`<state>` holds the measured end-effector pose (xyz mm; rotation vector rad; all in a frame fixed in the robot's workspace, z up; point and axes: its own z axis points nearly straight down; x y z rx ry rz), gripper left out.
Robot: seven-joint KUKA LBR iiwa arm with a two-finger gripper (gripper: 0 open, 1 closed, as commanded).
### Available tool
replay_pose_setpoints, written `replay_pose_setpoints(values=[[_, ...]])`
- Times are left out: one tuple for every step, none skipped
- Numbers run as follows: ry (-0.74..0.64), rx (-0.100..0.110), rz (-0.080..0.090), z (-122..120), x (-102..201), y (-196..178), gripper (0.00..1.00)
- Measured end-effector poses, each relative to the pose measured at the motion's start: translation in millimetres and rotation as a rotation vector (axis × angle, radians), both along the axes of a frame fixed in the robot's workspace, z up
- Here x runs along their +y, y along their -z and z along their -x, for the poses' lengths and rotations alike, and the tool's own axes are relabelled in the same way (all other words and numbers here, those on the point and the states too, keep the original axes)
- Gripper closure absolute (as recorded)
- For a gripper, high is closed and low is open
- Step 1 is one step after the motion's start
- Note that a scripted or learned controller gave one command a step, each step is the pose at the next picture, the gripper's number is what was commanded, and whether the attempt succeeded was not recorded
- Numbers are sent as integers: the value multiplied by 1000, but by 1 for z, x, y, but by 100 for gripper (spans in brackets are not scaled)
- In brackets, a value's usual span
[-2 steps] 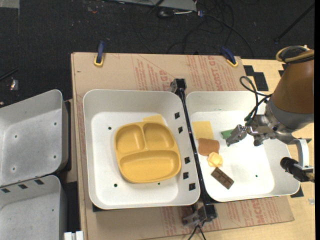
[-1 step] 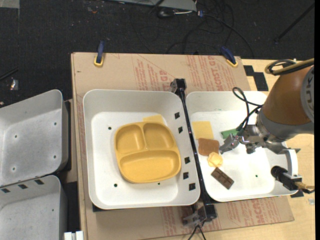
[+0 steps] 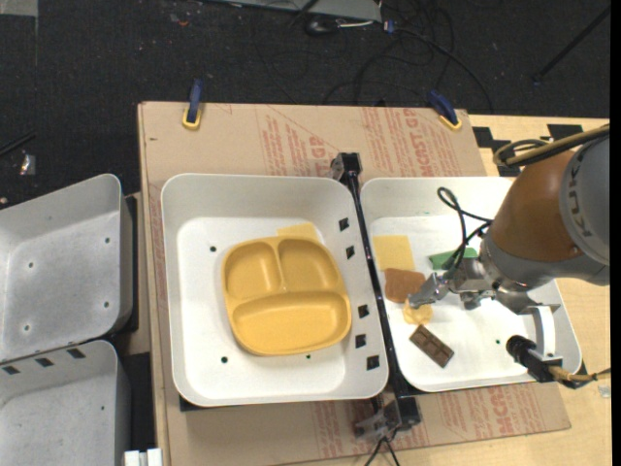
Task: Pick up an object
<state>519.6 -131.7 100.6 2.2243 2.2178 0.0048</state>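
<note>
I reached in from the right over the right bin (image 3: 456,382), and the room there was tight: the black divider (image 3: 367,260) between the two bins ran close on one side of my gripper (image 3: 434,289), and my own wrist and its black cable (image 3: 456,216) covered the bin's right half. The bare white floor lay mostly toward the near rim.

Both bins sat on a cardboard sheet (image 3: 291,134) clipped to the bench, with dark carpet (image 3: 87,47) beyond. The left bin (image 3: 189,289) held a yellow divided tray (image 3: 286,294).

My fingertips were low over a small cluster: a brown piece (image 3: 403,282), a pale yellow scrap (image 3: 417,313) just beneath it, and a yellow square (image 3: 393,252) beside the divider. A dark brown bar (image 3: 431,346) lay apart, nearer the front rim, and a green piece (image 3: 454,258) showed by my wrist. Whether my fingers were spread or closed I could not tell, nor whether they touched the brown piece.
</note>
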Motion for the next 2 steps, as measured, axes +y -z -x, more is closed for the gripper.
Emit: replay_pose_setpoints(values=[[-1, -6, -1, -2, 1, -14, 100], [-6, -1, 3, -1, 9, -60, 100]])
